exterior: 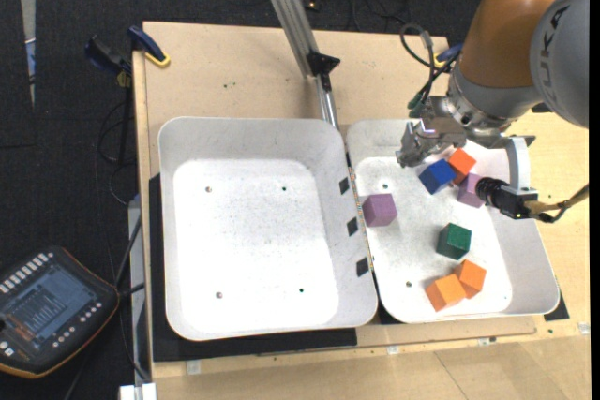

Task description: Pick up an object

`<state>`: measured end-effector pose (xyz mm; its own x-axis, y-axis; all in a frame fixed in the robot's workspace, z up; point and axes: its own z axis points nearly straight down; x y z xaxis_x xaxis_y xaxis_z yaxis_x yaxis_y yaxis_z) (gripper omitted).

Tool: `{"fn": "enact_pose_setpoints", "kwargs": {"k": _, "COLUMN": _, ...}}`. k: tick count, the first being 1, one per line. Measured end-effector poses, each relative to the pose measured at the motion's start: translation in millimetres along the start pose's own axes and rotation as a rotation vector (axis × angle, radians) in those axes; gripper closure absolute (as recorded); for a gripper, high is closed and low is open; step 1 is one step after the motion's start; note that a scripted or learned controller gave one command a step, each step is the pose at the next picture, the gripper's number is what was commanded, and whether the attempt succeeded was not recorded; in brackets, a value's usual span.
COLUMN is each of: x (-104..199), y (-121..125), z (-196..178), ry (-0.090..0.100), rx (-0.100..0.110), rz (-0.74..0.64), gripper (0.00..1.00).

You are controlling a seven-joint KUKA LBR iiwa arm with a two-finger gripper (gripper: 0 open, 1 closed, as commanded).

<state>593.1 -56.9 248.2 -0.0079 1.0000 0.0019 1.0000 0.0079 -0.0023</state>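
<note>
Surface (244, 70): pale board, middle of the frame, carrying two shallow white bins side by side.

Left bin (178, 201): centre-left of the frame; bare speckled floor.

Right bin (530, 281): centre-right, its left rim touching the left bin's right rim. Holds all the blocks listed below.

Arm (520, 33): grey with an orange band, entering from the upper right of the frame, bent down over the upper part of the right bin.

Hand (414, 150): dark, at the upper left of the right bin, just left of the blue block. Whether it is released or clenched cannot be told; nothing is seen grasped.

Blue block (436, 175): upper middle of the right bin, just beside the hand, touching an orange block (460, 163) on its upper right.

Pale purple block (468, 189): right of the blue block, partly behind a black fitting (499, 197) on the arm.

Purple block (379, 209): left side of the right bin, near the shared rim, apart from the others.

Green block (454, 240): middle of the right bin, standing alone.

Two orange blocks: lower part of the right bin, one (445, 290) touching the other (472, 276).

Metal pole (286, 0): slants from the top of the frame down to the bins' shared rim.

Clamp (145, 47): blue and yellow, at the surface's upper left corner.

Control pendant (47, 309): lower left of the frame, off the surface.
</note>
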Motion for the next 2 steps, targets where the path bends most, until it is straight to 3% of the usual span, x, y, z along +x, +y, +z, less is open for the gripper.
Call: {"fn": "enact_pose_setpoints", "kwargs": {"k": 2, "x": 110.1, "y": -32.9, "z": -3.0, "ry": 0.000, "rx": -0.001, "rz": -0.001, "gripper": 1.00}}
